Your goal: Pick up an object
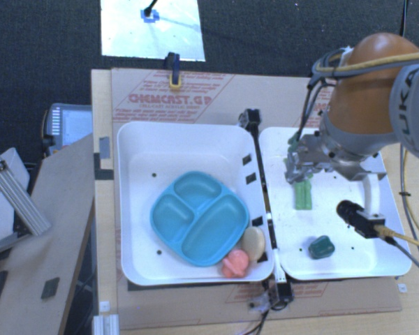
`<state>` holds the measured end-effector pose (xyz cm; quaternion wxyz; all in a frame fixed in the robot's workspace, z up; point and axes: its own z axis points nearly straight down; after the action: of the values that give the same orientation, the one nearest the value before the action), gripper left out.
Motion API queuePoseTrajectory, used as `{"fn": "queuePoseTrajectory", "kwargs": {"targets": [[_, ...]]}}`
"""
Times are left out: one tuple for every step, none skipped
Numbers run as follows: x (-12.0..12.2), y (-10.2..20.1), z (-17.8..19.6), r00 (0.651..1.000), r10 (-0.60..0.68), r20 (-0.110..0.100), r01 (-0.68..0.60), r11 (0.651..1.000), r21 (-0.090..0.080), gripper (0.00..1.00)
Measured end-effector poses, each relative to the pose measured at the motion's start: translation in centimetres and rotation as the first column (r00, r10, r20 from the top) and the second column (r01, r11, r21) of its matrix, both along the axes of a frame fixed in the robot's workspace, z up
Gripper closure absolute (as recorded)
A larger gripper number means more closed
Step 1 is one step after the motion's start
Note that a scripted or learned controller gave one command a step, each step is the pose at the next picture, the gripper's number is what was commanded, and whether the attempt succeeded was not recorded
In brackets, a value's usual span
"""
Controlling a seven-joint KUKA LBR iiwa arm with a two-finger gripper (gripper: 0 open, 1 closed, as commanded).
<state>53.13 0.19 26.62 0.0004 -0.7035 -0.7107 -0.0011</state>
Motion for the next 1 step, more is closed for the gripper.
{"fn": "queuePoseTrajectory", "kwargs": {"targets": [[-0.41, 4.19, -0.88, 1.0, -0.001, 0.0, 0.001, 1.0, -0.001, 1.0]]}}
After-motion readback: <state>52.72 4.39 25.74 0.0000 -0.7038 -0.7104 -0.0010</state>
